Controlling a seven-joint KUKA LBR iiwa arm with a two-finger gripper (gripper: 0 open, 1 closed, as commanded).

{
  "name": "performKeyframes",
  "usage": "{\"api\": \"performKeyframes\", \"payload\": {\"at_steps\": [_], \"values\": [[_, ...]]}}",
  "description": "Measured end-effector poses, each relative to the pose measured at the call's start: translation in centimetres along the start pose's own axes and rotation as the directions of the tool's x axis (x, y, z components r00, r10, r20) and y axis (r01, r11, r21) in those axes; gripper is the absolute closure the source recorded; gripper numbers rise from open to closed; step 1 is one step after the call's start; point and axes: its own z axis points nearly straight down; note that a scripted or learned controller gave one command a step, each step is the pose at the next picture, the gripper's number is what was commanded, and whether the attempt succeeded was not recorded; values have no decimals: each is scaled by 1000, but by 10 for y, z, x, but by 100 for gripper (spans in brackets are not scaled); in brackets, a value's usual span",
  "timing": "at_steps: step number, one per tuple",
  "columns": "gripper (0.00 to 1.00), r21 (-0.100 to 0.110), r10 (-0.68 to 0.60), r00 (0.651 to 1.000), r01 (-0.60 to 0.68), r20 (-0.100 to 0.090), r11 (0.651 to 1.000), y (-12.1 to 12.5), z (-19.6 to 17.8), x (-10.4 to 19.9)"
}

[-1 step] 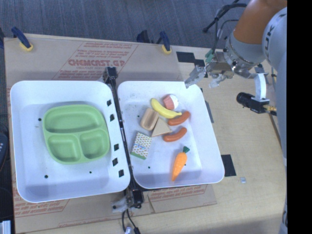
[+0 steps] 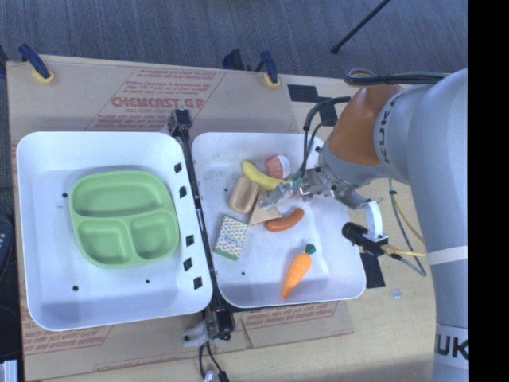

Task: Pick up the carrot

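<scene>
— Where is the carrot [image 2: 297, 271] to be found?

— It is seen lying in the right-hand white bin [image 2: 338, 289], toward that bin's front right corner, with its green top pointed up and away from the viewer and its orange tip pointed toward the front rim. Nothing is touching it.

— What is placed around the carrot?

— A sausage [image 2: 284, 221] is laid just behind the carrot, closer to the bin's middle. Behind and left of the carrot, a small green-patterned packet [image 2: 231, 238] is set near the bin's left wall. Further back a tan bread-like piece [image 2: 244, 194] and a yellow banana [image 2: 262, 176] are found, with a pink round item [image 2: 277, 165] beside the banana. A flat pale wedge [image 2: 266, 213] is tucked between the bread-like piece and the sausage.

— And the gripper?

— The gripper [image 2: 301, 186] is held low behind the carrot, well apart from it, just beside the banana's end and above the sausage. Whether the jaws are released or clenched cannot be told from this angle. The carrot is not gripped.

— Anything left of the carrot's bin?

— A second white bin [image 2: 48, 293] is placed there, and a green divided plate [image 2: 123, 218] is set inside it.
</scene>
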Motion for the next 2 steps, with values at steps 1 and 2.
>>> {"api": "performKeyframes", "payload": {"at_steps": [1,2], "values": [[0,9,-83,997,83,-5,997,-79,5,5],[0,7,-497,867,498,-10,867,-111,4,10]]}}
